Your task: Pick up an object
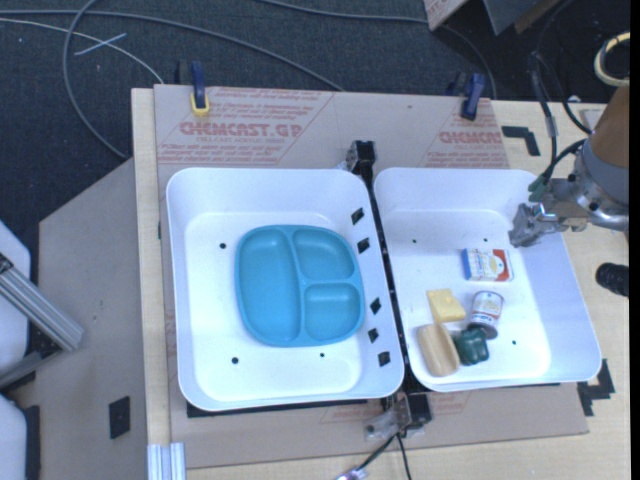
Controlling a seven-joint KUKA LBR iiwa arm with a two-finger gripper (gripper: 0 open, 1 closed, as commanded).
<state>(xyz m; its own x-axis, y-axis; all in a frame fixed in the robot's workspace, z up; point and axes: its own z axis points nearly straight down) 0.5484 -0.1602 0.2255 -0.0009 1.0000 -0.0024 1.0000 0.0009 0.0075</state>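
Note:
In the right bin (560,298) lie a small white, blue and red box (485,264), a yellow block (446,305), a tan block (436,349), a small jar with a red-brown label (487,309) and a dark green object (471,345). My gripper (527,224) hangs over the bin's upper right part, a short way up and right of the small box. Nothing shows between its tips. The arm reaches in from the right edge.
The left bin (200,268) holds a blue divided plate (300,285). A black divider with clips (368,258) runs between the bins. Clamps (199,93) hold the cardboard sheet at the bench's back. Cables lie on the dark floor behind.

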